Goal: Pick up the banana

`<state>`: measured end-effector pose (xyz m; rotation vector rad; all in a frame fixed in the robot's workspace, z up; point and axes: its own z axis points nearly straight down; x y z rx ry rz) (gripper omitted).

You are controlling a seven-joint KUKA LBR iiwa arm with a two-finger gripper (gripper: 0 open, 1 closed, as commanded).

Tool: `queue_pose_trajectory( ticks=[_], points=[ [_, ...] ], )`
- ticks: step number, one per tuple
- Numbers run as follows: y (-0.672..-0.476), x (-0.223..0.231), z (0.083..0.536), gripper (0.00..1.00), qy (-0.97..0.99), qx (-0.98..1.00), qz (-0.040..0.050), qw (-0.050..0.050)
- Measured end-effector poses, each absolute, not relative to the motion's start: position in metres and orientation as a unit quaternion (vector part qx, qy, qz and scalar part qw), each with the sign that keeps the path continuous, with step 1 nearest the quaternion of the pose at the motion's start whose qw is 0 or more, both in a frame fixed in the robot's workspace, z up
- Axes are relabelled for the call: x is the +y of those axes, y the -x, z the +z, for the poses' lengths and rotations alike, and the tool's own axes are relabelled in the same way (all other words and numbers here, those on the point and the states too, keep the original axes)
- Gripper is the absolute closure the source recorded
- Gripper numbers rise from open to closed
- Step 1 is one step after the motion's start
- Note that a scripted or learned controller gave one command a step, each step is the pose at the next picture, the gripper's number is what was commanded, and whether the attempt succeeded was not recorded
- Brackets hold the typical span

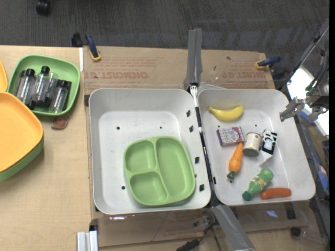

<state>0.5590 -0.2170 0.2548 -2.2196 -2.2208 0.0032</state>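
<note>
The pincer [293,109] is at the right rim of the right bin [303,156], and I cannot tell if it is released or clenched. The banana [226,112] lies in this same bin, to the left of the pincer, near the far wall, and nothing is touching it. Below the banana lies a small pink packet [230,136], and beside that a small can [252,144] and a black-and-white item [268,142]. Nearer to the front there is a carrot [235,160], a green bottle [258,184] and a red-orange sausage-like piece [276,193]. The left bin [104,119], well apart from the pincer, holds a green divided plate [158,170] with three compartments.
</note>
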Motion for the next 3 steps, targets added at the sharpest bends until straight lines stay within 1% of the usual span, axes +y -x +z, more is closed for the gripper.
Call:
queue_pose_trajectory(
  ticks=[1, 2, 3],
  points=[
    [-0.592, -0.218, 0.140, 0.00, 0.567, -0.824, 0.0002, 0.000],
    [-0.636, -0.190, 0.091, 0.00, 0.617, -0.787, 0.0003, -0.001],
    [-0.637, -0.190, 0.101, 1.00, 0.615, -0.788, 0.0005, -0.002]
  ],
)
